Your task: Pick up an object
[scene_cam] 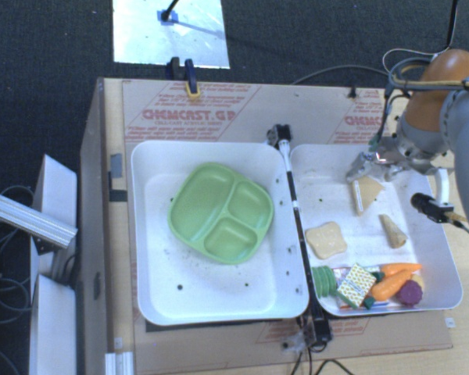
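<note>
The hand [369,167] sits over the far end of the right bin [452,283], right above a pale cheese wedge [366,193] — can't tell its grip state. A bread slice [326,240], carrot [390,284] and purple piece [410,293] lie nearer. The left bin [144,233] holds a green divided plate [221,212].

Dark speckled carpet [47,53] surrounds the wooden bench [219,108], with a shiny metal sheet [168,22] lying beyond it.
</note>
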You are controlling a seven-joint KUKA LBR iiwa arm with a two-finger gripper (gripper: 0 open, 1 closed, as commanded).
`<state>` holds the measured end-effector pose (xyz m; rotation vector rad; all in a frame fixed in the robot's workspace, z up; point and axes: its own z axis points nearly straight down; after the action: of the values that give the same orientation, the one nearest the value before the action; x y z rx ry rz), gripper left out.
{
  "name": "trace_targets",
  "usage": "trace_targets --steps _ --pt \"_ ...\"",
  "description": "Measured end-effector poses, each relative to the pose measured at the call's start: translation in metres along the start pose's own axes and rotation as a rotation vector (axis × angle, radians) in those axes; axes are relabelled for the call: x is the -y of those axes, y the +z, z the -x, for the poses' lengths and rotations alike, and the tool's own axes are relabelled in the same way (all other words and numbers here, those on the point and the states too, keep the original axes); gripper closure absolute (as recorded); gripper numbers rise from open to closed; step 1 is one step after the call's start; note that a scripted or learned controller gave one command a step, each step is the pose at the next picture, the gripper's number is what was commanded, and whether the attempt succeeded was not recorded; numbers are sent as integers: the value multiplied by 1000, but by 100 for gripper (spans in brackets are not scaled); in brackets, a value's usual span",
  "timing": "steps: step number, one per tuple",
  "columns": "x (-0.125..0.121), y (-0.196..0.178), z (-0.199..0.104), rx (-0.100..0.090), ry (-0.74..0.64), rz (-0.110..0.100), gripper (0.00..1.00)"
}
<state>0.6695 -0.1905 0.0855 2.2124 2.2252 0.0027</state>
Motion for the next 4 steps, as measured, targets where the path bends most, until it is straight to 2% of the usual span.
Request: trace_targets --steps 1,2,3,4 --pt "64 -80 17 2 3 1 0" --pt "135 1 15 -1 5 -3 0" --pt "134 -10 16 0 4 0 100" --pt "181 -155 -70 -1 2 1 100"
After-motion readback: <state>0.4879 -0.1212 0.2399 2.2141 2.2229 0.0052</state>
